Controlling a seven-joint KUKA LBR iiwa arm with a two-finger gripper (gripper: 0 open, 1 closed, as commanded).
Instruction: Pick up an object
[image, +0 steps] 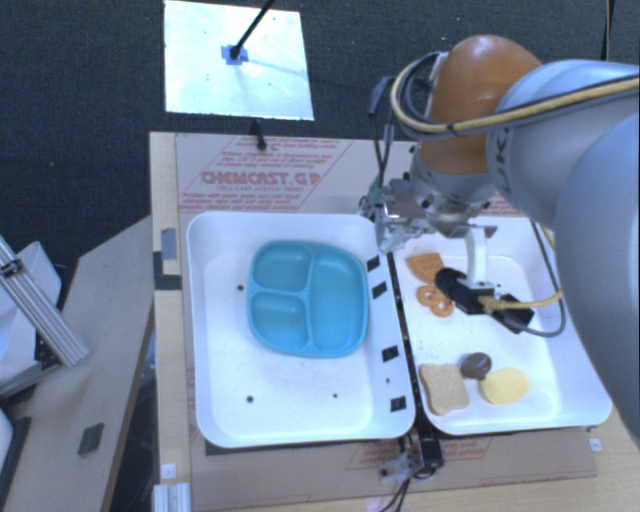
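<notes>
My gripper (393, 232) hangs low over the far left corner of the right bin (560, 345), close to the divider between the bins. Just right of it lies an orange food piece (424, 266), with an orange pretzel (434, 299) a little nearer the camera. Toward the front of that bin sit a brown round piece (476, 365), a slice of toast (443, 389) and a yellow round piece (505, 386). Nothing shows held in the gripper.
The left bin (215, 390) holds a blue divided plate (307, 298). The grey arm with its orange band (480, 90) overhangs the back and right side of the right bin. A cardboard sheet (260, 165) lies under both bins.
</notes>
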